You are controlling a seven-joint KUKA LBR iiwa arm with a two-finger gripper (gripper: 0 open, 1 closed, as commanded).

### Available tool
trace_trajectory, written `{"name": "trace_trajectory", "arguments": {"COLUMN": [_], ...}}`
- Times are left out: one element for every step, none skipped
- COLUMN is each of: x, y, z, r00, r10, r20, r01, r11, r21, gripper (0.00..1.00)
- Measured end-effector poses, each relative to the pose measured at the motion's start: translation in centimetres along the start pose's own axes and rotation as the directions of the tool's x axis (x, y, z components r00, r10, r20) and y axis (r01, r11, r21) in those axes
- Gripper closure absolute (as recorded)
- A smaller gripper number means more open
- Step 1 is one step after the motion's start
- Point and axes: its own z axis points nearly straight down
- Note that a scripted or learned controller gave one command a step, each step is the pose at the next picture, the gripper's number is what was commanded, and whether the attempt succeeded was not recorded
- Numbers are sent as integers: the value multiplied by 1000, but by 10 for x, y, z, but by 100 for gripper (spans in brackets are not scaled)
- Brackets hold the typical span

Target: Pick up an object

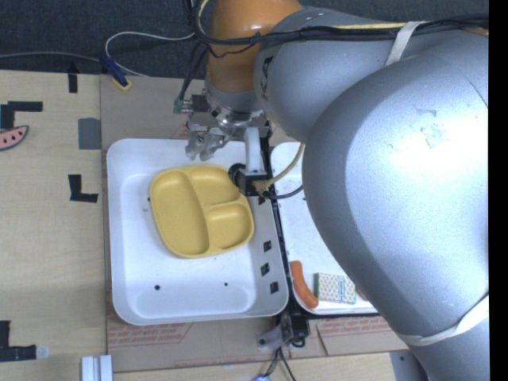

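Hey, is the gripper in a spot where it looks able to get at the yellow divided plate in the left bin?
Probably yes. The gripper sits just above the far rim of the yellow divided plate, and nothing lies on the plate or between them.

even, bright light – soft shadows, mild glare on arm (397,173).

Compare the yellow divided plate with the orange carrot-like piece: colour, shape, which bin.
The yellow plate is broad, flat and split into compartments; the orange piece is slim and rod-shaped. The plate lies in the left bin, the orange piece in the right bin. Both lie flat, untouched by the gripper.
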Motion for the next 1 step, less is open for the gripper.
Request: {"name": "trace_trajectory", "arguments": {"x": [65], "y": [18], "z": [-18], "r00": [1000], "r10": [-1], "r20": [0], "r01": [1], "r11": [1000], "r21": [2], "gripper": [100]}}
